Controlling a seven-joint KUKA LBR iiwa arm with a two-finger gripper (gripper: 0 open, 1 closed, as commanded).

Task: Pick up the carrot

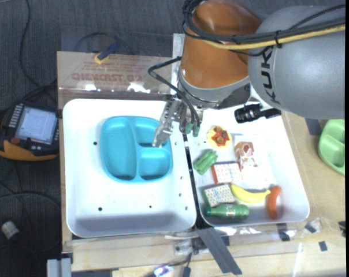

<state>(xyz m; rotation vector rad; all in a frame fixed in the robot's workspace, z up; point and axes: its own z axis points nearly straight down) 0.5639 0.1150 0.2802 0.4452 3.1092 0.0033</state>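
A grey robot arm [296, 56] with an orange band reaches in from the right, and its tool [163, 133] hangs over the right-hand part of a blue divided tray [122, 154]. The tool's thin metal fingers [161, 134] point down toward the tray, and nothing sits between them; whether they are spread or closed cannot be told from this angle. The carrot [273, 201], a short orange piece, lies well apart from the tool, in the other bin, near that bin's front right corner. The desk carries two shallow white bins side by side. The left bin [88, 212] holds the blue tray, which has three sections. The right bin [296, 178] holds a cluster of toy foods. Just left of the carrot and touching it lies a yellow banana [248, 195]. In front of the banana is a dark green bottle [227, 212] on its side, and beside it a small printed packet [219, 194]. Farther back are a green vegetable [205, 161], a red and white checked box [226, 171], a brown and white packet [245, 154], and a yellow and red piece [219, 136] nearest the tool. Behind the left bin rests a flat cardboard sheet [105, 71]. On the floor to the left is a control handset [30, 131] with a screen. A light green object [334, 143] sits at the far right.
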